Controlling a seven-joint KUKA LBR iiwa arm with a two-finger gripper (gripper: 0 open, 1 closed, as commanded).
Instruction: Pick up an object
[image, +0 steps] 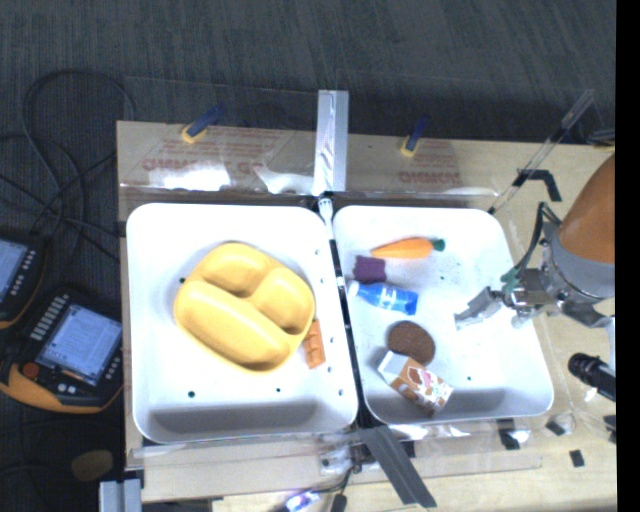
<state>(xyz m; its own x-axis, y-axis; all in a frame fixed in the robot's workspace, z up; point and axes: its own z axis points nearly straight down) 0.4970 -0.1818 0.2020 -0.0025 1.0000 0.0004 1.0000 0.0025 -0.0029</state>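
My gripper (492, 316) hangs over the right side of the right bin (520, 385), open, with nothing between its fingers. One finger (472, 312) points left toward the bin's middle. Left of it lie a brown round cookie (411, 340), a blue bottle (388, 296), a purple block (370, 268) and an orange carrot (405, 247). A small printed carton (415, 384) rests near the bin's front. The gripper touches none of them.
The left bin (160, 400) holds a large yellow bread-shaped object (243, 303) and a small orange piece (314, 344) by the divider. Bare white floor lies between the gripper and the cookie. Handheld controllers (60, 345) sit off the bench at left.
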